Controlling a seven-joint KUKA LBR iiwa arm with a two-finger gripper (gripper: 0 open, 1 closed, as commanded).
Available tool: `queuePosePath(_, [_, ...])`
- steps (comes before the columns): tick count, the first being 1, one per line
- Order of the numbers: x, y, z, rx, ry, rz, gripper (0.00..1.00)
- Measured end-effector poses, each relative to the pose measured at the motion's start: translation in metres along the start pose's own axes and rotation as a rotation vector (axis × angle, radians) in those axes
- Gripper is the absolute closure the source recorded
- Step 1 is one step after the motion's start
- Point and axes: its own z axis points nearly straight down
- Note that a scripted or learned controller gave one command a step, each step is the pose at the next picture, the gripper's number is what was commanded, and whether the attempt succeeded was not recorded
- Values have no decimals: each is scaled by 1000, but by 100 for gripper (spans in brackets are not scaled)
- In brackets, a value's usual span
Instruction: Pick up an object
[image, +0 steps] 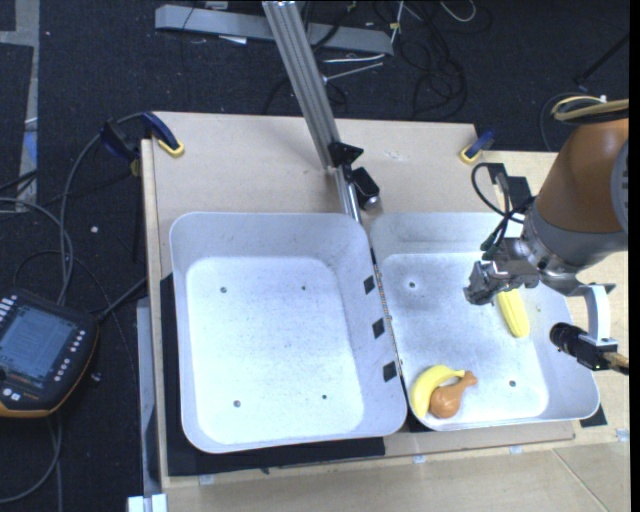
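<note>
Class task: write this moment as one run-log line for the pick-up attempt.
arm: over right bin | gripper: beside yellow corn piece, grasp unclear | near edge: banana touching orange drumstick | left bin: untouched

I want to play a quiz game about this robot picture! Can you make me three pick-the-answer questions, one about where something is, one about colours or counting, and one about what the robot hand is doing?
1. Where are the toys?
A. In the left bin
B. In the right bin
C. On the floor

2. How many white bins are on the bench?
A. One
B. Two
C. Four

3. Where is the gripper?
A. Over the right bin, beside the yellow piece
B. Over the left bin
C. Touching the banana

Answers:
1 B: the banana, orange toy and yellow piece all lie in the right bin.
2 B: the left bin sits beside it.
3 A: the gripper is by the yellow piece, away from the banana.
</note>
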Motion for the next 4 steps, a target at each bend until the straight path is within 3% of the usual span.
queuePosePath(1, [0, 1, -34, 1, 0, 0, 100])
queuePosePath(4, [158, 27, -50, 5, 2, -4, 100])
